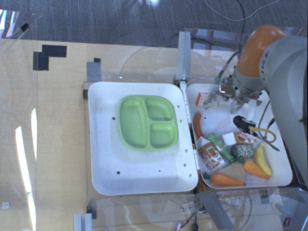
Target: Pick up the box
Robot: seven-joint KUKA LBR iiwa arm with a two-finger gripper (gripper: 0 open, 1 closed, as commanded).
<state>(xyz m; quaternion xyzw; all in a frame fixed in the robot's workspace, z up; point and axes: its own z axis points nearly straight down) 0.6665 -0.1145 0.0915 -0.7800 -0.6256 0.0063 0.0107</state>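
We see the gripper [226, 97] poised over the right bin [285, 176], finger state indeterminate, the orange box [211, 156] lying well below it among toy foods, presumably awaiting a descent.

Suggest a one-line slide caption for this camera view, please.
KUKA gripper over the right bin of toy groceries; green divided plate in left bin.

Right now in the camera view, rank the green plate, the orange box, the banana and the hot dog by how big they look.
1. green plate, by far the largest
2. orange box
3. banana and hot dog: both slim and about equally long, too alike to rank
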